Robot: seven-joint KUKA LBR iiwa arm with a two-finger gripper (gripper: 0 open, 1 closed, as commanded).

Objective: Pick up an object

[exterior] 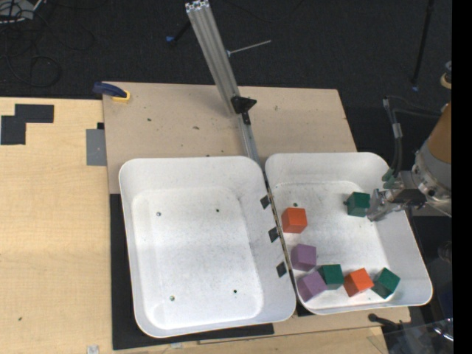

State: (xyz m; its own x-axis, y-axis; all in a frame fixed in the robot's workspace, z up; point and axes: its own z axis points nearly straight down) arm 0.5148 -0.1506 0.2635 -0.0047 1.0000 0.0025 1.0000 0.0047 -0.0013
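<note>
My gripper hangs over the right edge of the right bin, reaching in from the right. A dark green cube sits directly left of the gripper tip, very close to it; I cannot tell whether they touch. Lower in the same bin lie an orange cube, two purple cubes, a green cube, another orange cube and a green cube in the front right corner.
The left bin stands beside the right one, their walls meeting at a seam with black clips. A slanted aluminium bar rises behind the bins. A blue and yellow object lies at the bench's back left.
</note>
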